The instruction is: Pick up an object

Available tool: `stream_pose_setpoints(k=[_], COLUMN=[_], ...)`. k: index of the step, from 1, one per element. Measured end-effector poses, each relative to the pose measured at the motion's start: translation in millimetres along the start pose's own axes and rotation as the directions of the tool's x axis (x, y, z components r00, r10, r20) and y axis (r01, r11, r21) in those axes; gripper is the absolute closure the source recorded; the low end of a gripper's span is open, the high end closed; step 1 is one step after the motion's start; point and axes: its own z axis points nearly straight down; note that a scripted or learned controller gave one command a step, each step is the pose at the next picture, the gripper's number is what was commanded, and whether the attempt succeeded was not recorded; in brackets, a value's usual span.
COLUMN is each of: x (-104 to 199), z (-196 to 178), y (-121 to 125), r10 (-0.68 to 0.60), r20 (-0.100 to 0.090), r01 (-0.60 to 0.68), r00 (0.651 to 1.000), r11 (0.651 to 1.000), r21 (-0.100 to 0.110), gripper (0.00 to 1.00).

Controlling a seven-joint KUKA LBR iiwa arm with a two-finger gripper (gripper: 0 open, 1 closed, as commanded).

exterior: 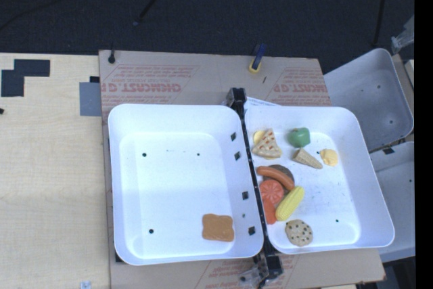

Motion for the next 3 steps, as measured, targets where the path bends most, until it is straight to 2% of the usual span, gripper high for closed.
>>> stream_pose_setpoints(k=[1, 2, 3], x=[1, 173, 63], z=[1, 10, 60], y=[1, -11, -8], r10=[-0.004, -0.012, 0.012], r20=[-0.004, -0.008, -0.002], r01=[0.004, 0.012, -0.012], r00=[1.000, 1.000, 1.000], r11=[1.000, 1.000, 1.000], r21=[0.020, 0.021, 0.024], gripper=[1.00, 1.00, 1.00])
